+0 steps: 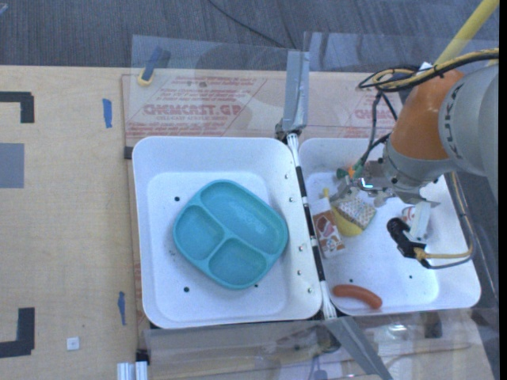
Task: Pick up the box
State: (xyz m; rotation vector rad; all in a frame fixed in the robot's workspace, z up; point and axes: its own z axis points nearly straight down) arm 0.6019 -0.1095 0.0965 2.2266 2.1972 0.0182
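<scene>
Nearest you, a sausage [357,295] lies at the front of the right bin [451,291], well clear of the work. The box [327,226], a small flat carton, sits further back against that bin's left wall, beside the divider, so you'd likely have room to close on it from one side only. Just beside it to the right lies a yellowish patterned packet [356,210], touching or nearly so. The gripper [358,187] hangs over that packet, not the box; you can't tell its finger opening from here. The left bin [150,212] holds a teal divided plate [230,233], irrelevant. I'd shift left before descending.
</scene>
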